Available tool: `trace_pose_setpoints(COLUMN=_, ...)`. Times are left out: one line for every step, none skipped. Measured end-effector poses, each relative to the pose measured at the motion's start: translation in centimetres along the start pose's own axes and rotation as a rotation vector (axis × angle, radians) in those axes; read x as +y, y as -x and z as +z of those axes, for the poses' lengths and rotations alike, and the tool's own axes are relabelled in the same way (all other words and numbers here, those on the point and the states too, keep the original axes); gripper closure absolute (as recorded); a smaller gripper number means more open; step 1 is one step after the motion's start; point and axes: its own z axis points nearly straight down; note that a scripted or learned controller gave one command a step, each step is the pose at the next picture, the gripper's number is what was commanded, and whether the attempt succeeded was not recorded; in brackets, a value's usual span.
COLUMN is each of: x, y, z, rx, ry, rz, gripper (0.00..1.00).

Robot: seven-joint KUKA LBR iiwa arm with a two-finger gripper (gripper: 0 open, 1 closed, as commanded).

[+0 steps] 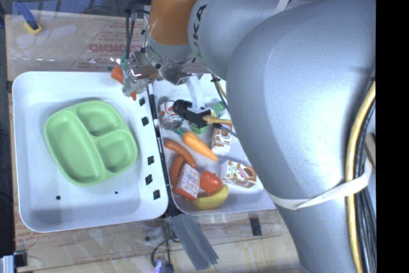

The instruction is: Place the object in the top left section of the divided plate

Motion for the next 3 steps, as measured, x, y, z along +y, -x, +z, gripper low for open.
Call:
trace_pose_setpoints(x=0.0, y=0.0, z=0.0, rx=0.000, ry=0.000, rz=0.000, gripper=0.00)
trace_pose_setpoints(x=0.0, y=0.0, z=-0.6, rx=0.000, ry=-0.008, rz=-0.004, gripper=1.00)
trace_pose_setpoints(x=2.6, y=-7.3, z=9.9, rx=-0.002, ry=0.003, rz=-0.404, gripper=1.00)
